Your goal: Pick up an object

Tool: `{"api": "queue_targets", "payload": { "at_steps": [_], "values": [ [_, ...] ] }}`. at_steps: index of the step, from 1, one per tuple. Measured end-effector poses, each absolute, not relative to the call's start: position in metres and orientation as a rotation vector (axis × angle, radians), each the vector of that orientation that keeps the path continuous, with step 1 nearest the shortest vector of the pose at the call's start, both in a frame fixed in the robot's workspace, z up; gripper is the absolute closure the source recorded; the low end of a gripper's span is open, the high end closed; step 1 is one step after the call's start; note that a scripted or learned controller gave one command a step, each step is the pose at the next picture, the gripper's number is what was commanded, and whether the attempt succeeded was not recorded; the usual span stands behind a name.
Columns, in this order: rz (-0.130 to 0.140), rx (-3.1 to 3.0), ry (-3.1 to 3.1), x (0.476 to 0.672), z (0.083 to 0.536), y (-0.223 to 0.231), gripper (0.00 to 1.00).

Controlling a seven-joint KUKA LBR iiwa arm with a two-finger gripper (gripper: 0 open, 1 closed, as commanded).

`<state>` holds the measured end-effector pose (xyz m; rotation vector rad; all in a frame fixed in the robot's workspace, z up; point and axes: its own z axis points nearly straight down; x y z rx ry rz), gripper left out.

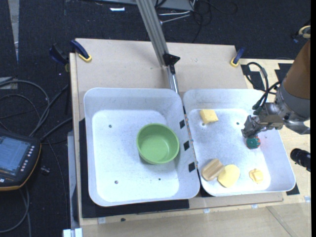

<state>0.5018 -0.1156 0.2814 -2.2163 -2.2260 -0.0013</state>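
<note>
Plywood surface (pixel 123 68), your tool (pixel 249 131) sits right over the teal object (pixel 254 142), grip state's anyone's guess.

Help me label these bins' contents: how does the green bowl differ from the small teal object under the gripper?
The green bowl is far bigger than the teal object. The bowl is light green and open-topped; the teal object is darker and compact. The bowl sits alone in the left bin; the teal object lies in the right bin, right under the gripper. Both rest on white bin floors.

arm (pixel 298 83) cut off by right edge | small teal object (pixel 254 142) partly hidden under gripper (pixel 248 131)
</note>
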Motion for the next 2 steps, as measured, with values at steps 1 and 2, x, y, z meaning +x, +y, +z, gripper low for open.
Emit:
{"api": "queue_targets", "payload": {
  "at_steps": [1, 2],
  "values": [
    [0.0, -2.216, -2.225, 0.496, 0.267, -0.069, 1.0],
    [-0.001, -2.215, -2.227, 0.497, 0.271, -0.014, 1.0]
  ]
}}
